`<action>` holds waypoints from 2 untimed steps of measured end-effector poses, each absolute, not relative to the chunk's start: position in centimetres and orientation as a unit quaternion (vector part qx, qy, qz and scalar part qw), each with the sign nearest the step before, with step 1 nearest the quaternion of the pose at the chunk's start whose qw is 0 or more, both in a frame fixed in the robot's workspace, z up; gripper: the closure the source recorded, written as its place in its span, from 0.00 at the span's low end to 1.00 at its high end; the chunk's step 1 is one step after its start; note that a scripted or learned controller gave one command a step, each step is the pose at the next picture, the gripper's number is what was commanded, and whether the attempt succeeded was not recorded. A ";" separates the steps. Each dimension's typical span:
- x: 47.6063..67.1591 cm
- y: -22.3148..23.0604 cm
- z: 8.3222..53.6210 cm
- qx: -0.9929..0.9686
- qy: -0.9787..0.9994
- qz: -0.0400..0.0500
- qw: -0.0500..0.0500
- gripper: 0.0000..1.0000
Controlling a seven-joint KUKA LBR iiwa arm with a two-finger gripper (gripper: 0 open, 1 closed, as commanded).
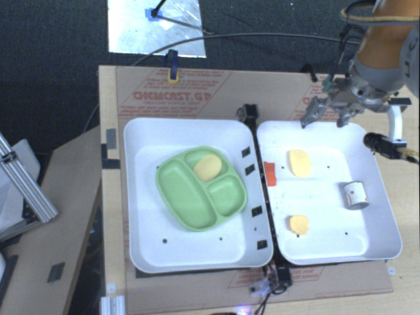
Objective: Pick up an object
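two white bins on tabletop [157,87]. left bin [141,176]: one green divided plate [190,199], one yellow piece [209,167] on it. right bin [377,225]: two yellow pieces [300,163] [298,224], one small metal can [355,195]. gripper [330,115] over right bin's far rim, fingers [311,115] spread apart, gripping nothing.

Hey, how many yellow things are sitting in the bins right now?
3. One yellow piece in the green plate, left bin. Two in the right bin: one near the back, one near the front.
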State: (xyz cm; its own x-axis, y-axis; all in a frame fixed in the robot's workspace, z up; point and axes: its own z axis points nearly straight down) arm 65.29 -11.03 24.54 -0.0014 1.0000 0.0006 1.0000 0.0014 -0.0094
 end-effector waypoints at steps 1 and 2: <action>65.5 -11.0 25.2 -0.706 -0.708 0.000 -0.001 0.00; 65.2 -10.9 21.1 -0.706 -0.708 0.000 0.000 0.00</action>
